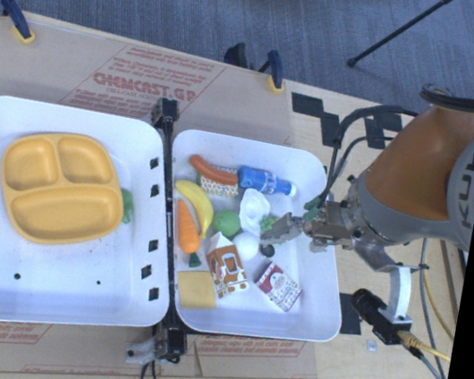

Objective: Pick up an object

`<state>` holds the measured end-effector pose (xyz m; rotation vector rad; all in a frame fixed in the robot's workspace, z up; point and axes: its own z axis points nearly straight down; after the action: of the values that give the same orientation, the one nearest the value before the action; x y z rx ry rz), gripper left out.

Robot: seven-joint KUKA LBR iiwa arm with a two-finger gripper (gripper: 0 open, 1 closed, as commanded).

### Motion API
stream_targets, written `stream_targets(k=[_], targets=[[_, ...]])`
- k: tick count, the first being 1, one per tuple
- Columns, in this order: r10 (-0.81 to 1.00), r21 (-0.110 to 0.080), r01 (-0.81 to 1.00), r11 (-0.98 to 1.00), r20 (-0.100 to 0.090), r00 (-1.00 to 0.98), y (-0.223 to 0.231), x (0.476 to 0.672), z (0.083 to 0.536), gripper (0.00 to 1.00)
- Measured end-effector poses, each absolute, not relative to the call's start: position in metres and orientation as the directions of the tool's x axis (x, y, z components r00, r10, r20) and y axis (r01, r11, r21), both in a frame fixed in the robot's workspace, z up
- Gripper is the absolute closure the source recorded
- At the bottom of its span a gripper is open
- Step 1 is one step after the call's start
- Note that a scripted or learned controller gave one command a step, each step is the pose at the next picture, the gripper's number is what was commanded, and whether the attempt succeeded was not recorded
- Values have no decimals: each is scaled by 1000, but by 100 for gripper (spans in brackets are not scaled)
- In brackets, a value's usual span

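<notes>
My gripper (273, 233) hangs by the white cup (255, 207); I cannot tell its pinch. The cup looks light and slippery, so I'd grab its rim.

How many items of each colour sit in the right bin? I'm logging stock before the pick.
Yellow: 2, banana and cheese slice
Orange: 1, carrot
Red-orange: 1, sausage
Blue: 1, bottle
Green: 1, lime
White: 1, crumpled piece
Red and white: 2, packets
Total: 9

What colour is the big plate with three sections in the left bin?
Yellow. The divided plate shows plainly in the camera view, looking down on the bench.
</notes>
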<state>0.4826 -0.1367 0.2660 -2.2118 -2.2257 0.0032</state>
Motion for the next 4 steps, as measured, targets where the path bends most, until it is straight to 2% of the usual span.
stream_targets(k=[1,2,3,4], targets=[[998,-7,998,-58,2,58,-126,475,147,0],[989,0,989,145,-1,-145,-103,477,93,0],[934,-1,934,357,1,-357,-99,482,92,0],[935,-1,935,354,1,-354,-98,490,92,0]])
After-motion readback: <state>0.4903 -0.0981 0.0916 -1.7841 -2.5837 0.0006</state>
